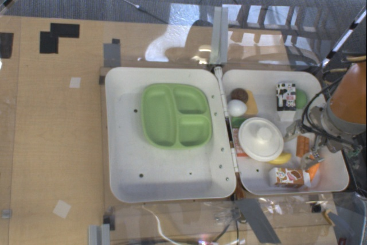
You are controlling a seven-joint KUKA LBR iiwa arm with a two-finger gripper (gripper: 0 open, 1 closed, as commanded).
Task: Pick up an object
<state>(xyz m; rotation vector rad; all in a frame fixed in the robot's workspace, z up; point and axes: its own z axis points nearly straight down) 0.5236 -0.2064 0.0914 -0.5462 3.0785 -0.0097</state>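
The right bin (342, 181) holds several small objects. A white round bowl (261, 138) lies in its middle, with a white egg (237, 107) and a brown ball (239, 94) at the upper left. A cow-patterned carton (285, 95) stands at the back beside a green item (301, 98). A yellow banana (279, 159) and a brown-labelled bottle (288, 177) lie near the front. My gripper (308, 149) hangs low over the right side of this bin, right above an orange carrot-like piece (302, 145). The arm's orange band (348, 99) covers the bin's right edge.
The left bin (123, 169) carries a green divided plate (175, 115). A metal post (218, 37) stands behind the seam between the bins. Wooden bench surface (51, 135) spreads to the left. Cables lie along the front edge.
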